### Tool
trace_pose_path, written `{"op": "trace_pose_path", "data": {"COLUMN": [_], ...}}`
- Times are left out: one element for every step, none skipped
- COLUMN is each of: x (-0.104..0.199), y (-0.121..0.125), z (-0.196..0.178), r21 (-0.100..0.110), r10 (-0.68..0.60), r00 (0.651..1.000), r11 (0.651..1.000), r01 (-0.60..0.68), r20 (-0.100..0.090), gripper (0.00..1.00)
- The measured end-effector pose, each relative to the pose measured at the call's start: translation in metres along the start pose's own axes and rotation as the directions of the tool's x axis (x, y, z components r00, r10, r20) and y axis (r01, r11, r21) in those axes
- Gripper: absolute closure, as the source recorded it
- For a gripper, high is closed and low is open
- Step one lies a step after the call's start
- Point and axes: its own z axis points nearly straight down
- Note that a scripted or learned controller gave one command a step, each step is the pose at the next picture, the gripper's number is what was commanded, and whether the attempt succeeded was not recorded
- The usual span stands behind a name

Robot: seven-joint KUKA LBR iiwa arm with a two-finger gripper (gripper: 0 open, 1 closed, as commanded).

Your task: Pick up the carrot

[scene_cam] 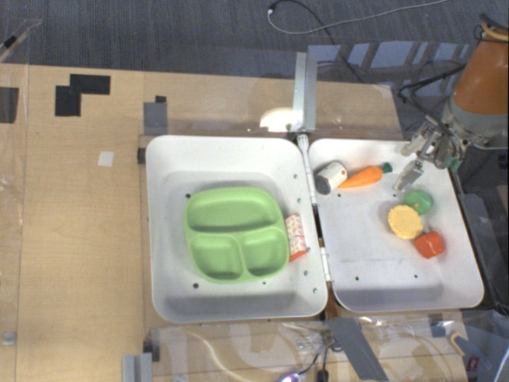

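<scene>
The carrot [362, 177] is orange with a green tip and lies flat near the back of the right bin [374, 277]. Its green end points right. My gripper [415, 169] hangs over the bin's back right part, just right of the carrot's tip and apart from it. The fingers [409, 177] look spread, with nothing between them. The orange wrist band sits above, at the view's right edge.
A white and grey cylinder [329, 175] touches the carrot's left end. A green round piece [419, 201], a yellow round piece [406, 222] and a red piece [429, 244] sit below the gripper. The left bin [159, 213] holds a green divided plate [236, 233] and a small patterned packet [295, 234].
</scene>
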Motion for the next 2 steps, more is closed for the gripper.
{"op": "trace_pose_path", "data": {"x": [0.029,0.049], "y": [-0.015,-0.021], "z": [-0.027,-0.029], "r21": [0.000,0.000], "r10": [-0.174,-0.141], "r00": [0.985,0.990], "r11": [0.985,0.990], "r01": [0.174,0.141], "r20": [0.000,-0.002], "gripper": [0.00,0.00]}}
